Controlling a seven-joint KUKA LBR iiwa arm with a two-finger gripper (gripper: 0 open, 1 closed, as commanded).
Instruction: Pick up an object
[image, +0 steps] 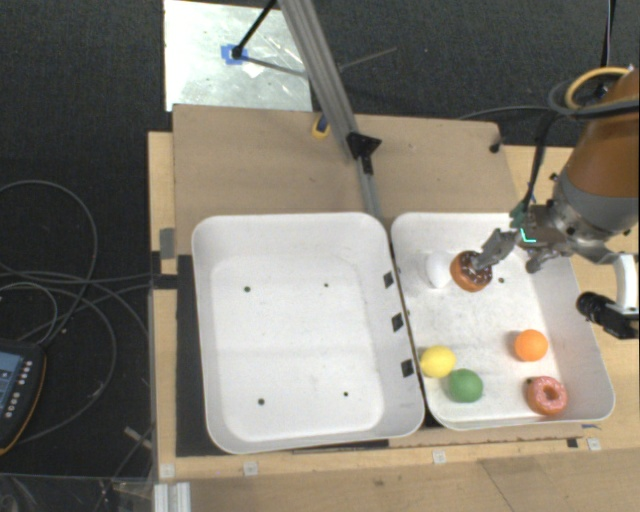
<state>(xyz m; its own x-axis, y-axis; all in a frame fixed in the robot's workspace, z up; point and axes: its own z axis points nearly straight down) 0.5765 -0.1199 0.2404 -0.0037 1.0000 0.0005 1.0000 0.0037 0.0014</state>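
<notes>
My gripper (484, 260) reaches in from the right over the upper part of the right bin (600, 395). Its tip sits right at a brown round object (466, 274) on the bin floor and partly covers that object's top right side. A small white object (437, 268) lies just left of the brown one, close to the bin's left wall. Nearer the front of the same bin lie an orange ball (530, 345), a yellow ball (437, 361), a green ball (464, 385) and a pink ring-shaped donut (546, 395).
The left bin (290, 330) stands beside the right one, with black clips along the shared wall (396, 322). A slanted grey pole (330, 80) crosses the back of the bench. Cables lie on the dark floor at the left.
</notes>
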